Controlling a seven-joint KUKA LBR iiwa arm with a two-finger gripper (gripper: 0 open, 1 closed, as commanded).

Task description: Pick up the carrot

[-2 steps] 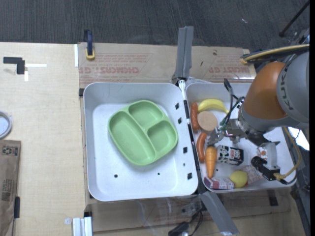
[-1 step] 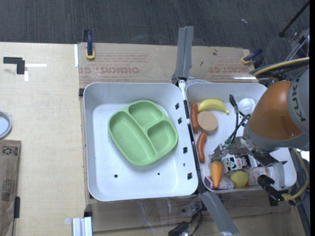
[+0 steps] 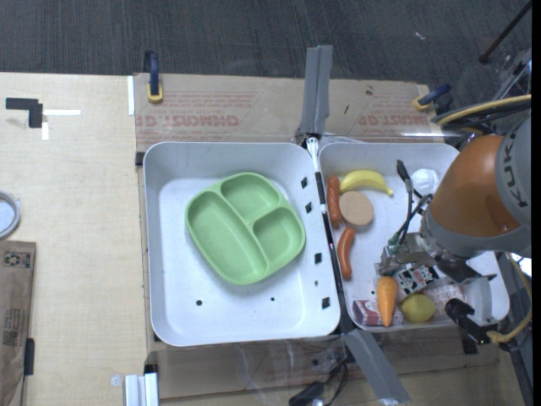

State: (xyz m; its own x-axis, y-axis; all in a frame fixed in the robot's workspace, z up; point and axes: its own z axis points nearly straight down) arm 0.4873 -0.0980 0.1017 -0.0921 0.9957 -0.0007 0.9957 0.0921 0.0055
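Gripper [image 3: 404,265] of the grey-and-orange arm hovers just above the carrot [image 3: 386,299], which lies near the front of the right bin [image 3: 372,152] beside a lemon [image 3: 418,309]. Whether it is spread or closed cannot be told, and judging by the resting carrot, the pick is not yet made.

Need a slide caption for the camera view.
Claw poised over orange tapered carrot in right white bin; green divided plate alongside.
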